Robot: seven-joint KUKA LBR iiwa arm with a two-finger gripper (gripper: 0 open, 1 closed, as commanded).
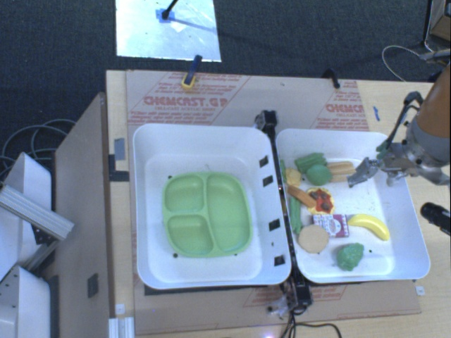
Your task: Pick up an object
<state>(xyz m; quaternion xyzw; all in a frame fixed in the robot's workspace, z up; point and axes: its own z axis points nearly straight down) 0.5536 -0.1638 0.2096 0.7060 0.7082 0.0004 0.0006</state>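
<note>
The grey robot arm with an orange band [431, 122] reaches in from the right and its metal hand [377, 170] hangs over the upper right part of the right shallow white bin [412, 220]. The two fingers are spread apart, one pointing left and one lower right, and nothing sits between them.

The objects for picking lie in the left half of this right bin — all apart from the hand. Near the top there is a green plastic pepper-like toy [312, 166] with a tan hot-dog bun toy [340, 168] just beside it on the right. Below them lies an orange and red toy piece [315, 199], then a small white and magenta carton [331, 224]. A yellow plastic banana [370, 225] lies just right of the carton, below the hand. A round beige disc like a cookie [313, 240] touches the carton from the lower left, and a green broccoli toy [349, 256] sits near the front wall.

The left shallow white bin [151, 210] holds a light green plastic tray with three compartments [208, 213]. Both bins stand on a brown cardboard-covered tabletop [232, 97].
</note>
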